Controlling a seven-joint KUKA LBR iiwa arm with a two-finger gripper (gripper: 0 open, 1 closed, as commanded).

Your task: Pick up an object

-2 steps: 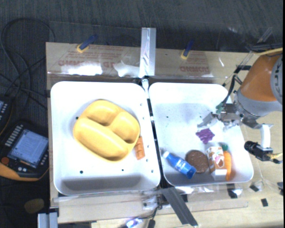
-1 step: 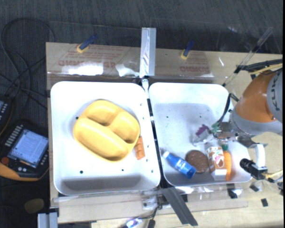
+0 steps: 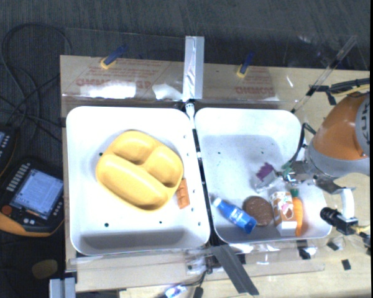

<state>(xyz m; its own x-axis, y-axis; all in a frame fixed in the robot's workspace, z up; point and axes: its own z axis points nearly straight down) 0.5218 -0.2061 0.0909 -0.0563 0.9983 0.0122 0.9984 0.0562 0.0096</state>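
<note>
Camera view: gripper (image 3: 290, 174), grip state cannot tell, at right bin's (image 3: 236, 120) edge; purple object (image 3: 264, 173) lies just beside, toward 9 o'clock.

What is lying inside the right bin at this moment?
Inside the right bin lie a blue bottle, a round brown disc, a small white carton, an orange carrot-like piece and a purple-grey item. The end effector covers whatever sits beneath it.
</note>
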